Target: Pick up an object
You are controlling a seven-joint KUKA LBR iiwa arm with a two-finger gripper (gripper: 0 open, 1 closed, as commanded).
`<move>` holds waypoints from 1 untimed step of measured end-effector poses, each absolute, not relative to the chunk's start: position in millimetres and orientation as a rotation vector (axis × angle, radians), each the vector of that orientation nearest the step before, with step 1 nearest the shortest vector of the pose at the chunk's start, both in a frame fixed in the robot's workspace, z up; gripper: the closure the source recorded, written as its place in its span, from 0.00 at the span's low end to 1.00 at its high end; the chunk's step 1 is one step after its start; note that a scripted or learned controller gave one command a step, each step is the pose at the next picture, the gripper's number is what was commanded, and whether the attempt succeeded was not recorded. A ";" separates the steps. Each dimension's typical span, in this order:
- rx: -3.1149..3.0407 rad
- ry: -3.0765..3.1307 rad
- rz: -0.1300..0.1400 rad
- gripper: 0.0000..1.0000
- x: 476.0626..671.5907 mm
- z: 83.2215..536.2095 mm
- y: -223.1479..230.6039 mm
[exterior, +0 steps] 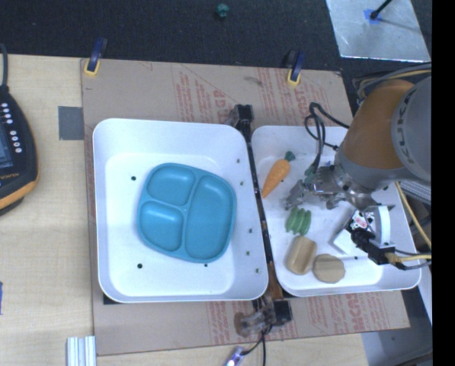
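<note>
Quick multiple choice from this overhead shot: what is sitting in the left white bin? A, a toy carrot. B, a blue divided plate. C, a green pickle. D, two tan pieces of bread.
B: the blue divided plate lies alone in the left bin, while the carrot, the green piece and the tan pieces lie in the right bin.

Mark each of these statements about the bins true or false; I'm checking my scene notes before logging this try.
1. The blue divided plate lies in the left bin. True.
2. The carrot lies on the blue plate. False: it lies in the right bin.
3. The arm reaches over the right bin. True.
4. The green piece lies outside both bins. False: it is in the right bin, below the carrot.
5. Two tan pieces lie near the right bin's lower edge. True.
</note>
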State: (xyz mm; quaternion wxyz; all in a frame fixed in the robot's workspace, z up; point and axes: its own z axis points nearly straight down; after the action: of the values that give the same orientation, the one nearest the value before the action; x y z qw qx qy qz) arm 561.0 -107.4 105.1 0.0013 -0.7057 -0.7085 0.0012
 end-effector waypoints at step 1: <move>-2.213 -2.225 0.005 0.00 528.8 91.3 -103.5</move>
State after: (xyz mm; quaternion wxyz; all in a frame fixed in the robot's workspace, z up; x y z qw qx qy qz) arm 528.8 -103.5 91.3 0.0016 -0.7053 -0.7089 0.0017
